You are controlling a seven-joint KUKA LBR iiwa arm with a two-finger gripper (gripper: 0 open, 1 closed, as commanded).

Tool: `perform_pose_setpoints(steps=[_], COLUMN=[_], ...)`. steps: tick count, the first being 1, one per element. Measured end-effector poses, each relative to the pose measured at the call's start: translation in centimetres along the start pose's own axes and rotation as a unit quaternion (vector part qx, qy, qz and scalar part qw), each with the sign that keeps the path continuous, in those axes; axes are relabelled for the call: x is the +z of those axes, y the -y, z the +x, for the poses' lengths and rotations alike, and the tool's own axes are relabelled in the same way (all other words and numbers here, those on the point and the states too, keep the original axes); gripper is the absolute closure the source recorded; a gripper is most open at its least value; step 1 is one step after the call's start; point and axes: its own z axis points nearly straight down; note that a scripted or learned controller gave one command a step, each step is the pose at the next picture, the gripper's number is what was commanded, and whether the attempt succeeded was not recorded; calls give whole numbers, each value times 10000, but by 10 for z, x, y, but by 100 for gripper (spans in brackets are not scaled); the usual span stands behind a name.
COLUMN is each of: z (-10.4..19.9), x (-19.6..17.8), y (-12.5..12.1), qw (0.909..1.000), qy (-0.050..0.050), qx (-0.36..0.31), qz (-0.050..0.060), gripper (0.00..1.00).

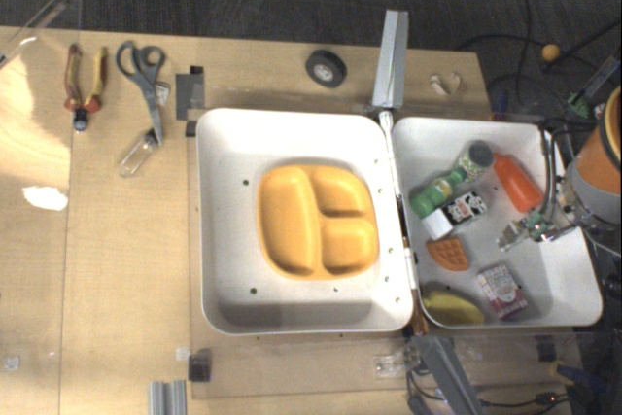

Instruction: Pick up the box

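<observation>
Two box-like things lie in the right bin [573, 301]. One is a small black and white box [467, 207] near the bin's middle. The other is a flat pink and white packet box [502, 291] near the front wall. My gripper [526, 230] reaches in from the right and hovers low over the bin floor. It is to the right of the small box and above the pink one, apart from both. Nothing shows in its grasp.
The right bin also holds a green bottle [439, 190], an orange bottle [516, 182], a round orange waffle piece [448, 255] and a yellow banana-like thing [453, 308]. A yellow divided tray [317, 218] lies in the left bin [228, 209]. Scissors [148, 85], pliers [83, 81] and a tape roll [326, 67] rest on the bench.
</observation>
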Motion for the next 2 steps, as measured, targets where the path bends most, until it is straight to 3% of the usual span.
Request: perform_pose_setpoints(steps=[1, 2], z=[0, 6], x=[0, 67], y=[0, 0], qw=[10000, 9957], qy=[-1, -18], qx=[1, 928], qz=[0, 26], gripper=[0, 0])
